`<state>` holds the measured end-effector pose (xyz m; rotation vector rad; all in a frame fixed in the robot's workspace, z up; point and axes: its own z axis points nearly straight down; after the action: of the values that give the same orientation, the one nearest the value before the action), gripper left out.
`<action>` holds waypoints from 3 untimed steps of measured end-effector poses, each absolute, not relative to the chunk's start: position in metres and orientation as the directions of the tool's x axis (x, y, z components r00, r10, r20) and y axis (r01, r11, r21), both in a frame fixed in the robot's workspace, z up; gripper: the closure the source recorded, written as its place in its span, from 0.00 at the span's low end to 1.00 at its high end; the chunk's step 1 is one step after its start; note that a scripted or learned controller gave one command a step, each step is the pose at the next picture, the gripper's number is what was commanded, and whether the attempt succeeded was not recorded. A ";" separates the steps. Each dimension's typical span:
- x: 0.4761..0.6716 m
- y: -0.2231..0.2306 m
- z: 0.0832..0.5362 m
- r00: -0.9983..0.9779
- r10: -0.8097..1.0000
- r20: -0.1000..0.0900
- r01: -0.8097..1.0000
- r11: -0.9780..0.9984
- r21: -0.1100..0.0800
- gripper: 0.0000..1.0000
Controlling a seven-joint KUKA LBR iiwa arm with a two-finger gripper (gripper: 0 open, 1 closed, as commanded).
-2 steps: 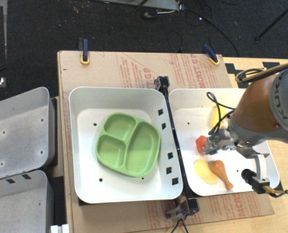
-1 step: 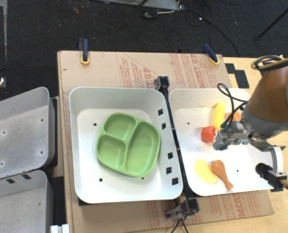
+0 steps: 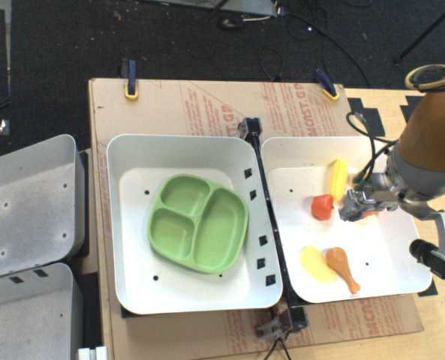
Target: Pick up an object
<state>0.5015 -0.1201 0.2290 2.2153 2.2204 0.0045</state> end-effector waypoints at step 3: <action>0.557 0.032 0.248 -0.008 1.000 0.002 1.000 0.008 0.003 1.00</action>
<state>0.5573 0.0319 0.2476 2.2121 2.2296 0.0052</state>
